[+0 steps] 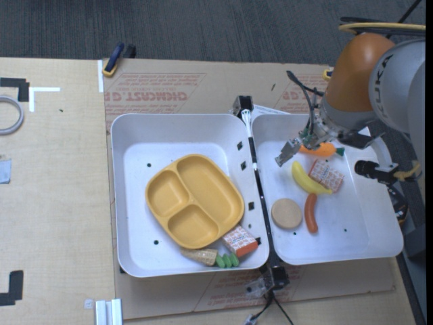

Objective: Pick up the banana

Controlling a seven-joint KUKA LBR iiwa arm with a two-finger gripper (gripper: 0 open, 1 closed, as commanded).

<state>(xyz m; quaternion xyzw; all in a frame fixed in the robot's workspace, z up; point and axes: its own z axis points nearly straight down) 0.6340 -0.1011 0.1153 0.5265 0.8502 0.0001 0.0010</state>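
The yellow banana (308, 179) lies in the right bin (358, 246), curving from upper left to lower right, partly under a small pink checked packet (326, 175). My gripper (292, 149) hangs just above and left of the banana's upper end, near the bin's back left part. One grey finger (285, 154) points down left. Nothing shows between the fingers. An orange carrot-like piece (318, 150) lies right beside the gripper.
A tan round biscuit (287, 214) and a red sausage (311, 213) lie in front of the banana. The left bin (128, 181) holds a yellow divided plate (194, 200) and small food items (230, 248) at its front. The arm (369, 73) looms over the right bin's back.
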